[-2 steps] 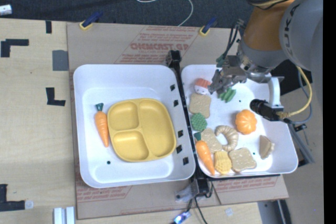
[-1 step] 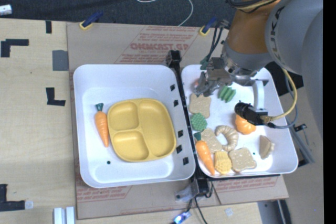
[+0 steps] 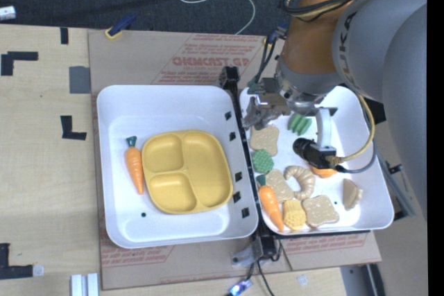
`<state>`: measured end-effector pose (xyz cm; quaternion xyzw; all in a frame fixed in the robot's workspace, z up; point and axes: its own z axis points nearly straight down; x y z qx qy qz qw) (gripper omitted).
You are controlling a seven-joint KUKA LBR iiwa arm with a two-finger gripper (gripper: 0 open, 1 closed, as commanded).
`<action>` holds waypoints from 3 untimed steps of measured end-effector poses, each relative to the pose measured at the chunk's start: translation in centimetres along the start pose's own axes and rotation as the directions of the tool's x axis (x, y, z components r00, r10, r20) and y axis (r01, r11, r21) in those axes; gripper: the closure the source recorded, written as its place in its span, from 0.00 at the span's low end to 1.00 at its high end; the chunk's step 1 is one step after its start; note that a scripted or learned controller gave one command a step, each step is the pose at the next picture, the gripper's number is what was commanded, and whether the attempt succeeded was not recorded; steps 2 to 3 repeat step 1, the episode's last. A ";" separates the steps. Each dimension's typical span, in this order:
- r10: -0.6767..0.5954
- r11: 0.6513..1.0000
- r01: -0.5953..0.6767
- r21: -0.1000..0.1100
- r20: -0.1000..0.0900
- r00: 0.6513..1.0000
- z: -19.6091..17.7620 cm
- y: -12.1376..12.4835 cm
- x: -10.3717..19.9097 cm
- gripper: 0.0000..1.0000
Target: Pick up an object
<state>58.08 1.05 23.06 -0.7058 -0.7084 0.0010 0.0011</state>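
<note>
Gripper (image 3: 267, 116) low over right bin (image 3: 374, 215) — grip unreadable, half-hidden under the wrist — toy food (image 3: 300, 194) beneath.

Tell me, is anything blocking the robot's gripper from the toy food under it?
Nothing visible does. The gripper hangs low at the top left of the right bin, with the cracker-shaped piece and green round piece lying uncovered just below it. The other food crowds close beside them, though.
</note>
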 end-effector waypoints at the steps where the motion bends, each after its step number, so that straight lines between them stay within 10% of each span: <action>1: 0.002 1.000 -0.002 0.000 0.000 1.000 -0.2 -0.3 0.2 1.00; 3: 0.002 1.000 -0.002 0.000 0.000 1.000 -0.2 -0.3 0.2 1.00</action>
